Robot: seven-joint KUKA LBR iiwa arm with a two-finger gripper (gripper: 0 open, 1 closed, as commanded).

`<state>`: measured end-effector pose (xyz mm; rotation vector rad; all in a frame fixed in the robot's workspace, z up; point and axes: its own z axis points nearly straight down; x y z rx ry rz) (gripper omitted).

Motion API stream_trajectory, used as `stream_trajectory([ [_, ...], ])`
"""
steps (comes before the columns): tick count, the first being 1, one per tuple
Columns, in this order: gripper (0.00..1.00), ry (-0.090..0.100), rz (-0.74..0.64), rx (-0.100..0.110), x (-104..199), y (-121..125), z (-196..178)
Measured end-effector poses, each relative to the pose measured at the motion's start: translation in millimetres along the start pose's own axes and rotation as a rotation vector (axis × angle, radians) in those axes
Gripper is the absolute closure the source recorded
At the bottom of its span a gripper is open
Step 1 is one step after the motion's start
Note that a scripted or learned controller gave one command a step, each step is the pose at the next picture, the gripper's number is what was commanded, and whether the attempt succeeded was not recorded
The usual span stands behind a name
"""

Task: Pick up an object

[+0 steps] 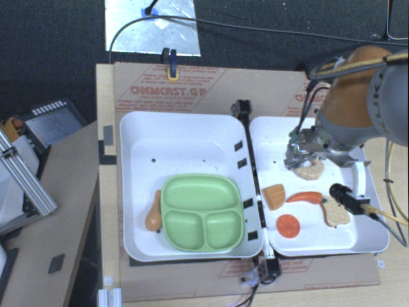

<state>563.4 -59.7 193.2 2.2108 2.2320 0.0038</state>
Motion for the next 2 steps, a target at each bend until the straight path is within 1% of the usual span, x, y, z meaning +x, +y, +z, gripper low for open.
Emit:
stream_trajectory([
  [1, 1.00, 0.000, 0.000, 0.000, 52.3, 2.4, 1.9],
  [2, 1.00, 0.000, 0.000, 0.000, 95.9, 4.7, -4.4],
])
